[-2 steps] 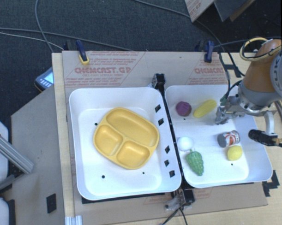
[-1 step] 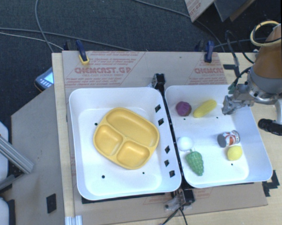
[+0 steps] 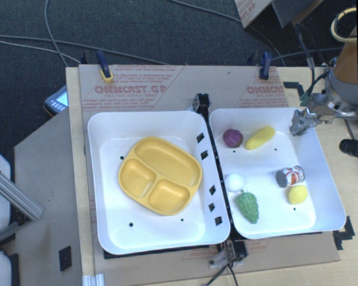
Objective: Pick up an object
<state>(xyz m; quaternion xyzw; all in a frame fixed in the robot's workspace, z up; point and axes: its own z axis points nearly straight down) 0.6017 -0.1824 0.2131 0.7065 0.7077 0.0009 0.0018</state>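
Dark carpeted floor (image 3: 163,28) crossed by loose cables (image 3: 58,44); cardboard-topped bench (image 3: 165,81) held by blue clamps (image 3: 104,66); cardboard box (image 3: 253,2) beyond.

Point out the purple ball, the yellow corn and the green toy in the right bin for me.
purple ball (image 3: 232,137), camera view, middle of its rounded top.
yellow corn (image 3: 260,138), camera view, middle of its length.
green toy (image 3: 248,206), camera view, centre of its bumpy body.
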